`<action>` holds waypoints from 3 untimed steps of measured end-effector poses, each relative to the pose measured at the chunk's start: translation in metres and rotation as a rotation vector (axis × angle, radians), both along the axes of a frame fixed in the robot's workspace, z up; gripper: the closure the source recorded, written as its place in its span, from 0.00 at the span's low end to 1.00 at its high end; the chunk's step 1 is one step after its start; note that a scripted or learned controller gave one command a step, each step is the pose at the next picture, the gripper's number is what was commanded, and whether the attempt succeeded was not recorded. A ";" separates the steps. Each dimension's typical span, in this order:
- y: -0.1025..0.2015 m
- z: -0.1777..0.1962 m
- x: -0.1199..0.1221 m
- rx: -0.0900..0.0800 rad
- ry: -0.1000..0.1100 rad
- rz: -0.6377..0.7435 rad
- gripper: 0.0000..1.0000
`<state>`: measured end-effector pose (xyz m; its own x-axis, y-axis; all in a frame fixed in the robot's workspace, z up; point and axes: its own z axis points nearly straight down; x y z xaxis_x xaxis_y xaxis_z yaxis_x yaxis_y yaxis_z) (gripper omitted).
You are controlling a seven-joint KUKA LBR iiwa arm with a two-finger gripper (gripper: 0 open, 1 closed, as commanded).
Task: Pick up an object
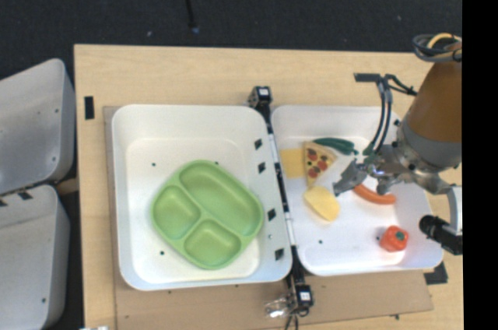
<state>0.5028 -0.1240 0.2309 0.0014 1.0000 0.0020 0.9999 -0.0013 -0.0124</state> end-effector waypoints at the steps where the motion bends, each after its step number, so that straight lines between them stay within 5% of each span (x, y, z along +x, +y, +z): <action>1: 0.000 0.006 0.003 -0.002 -0.013 0.003 0.00; 3: -0.008 -0.094 -0.005 -0.002 -0.008 0.000 0.00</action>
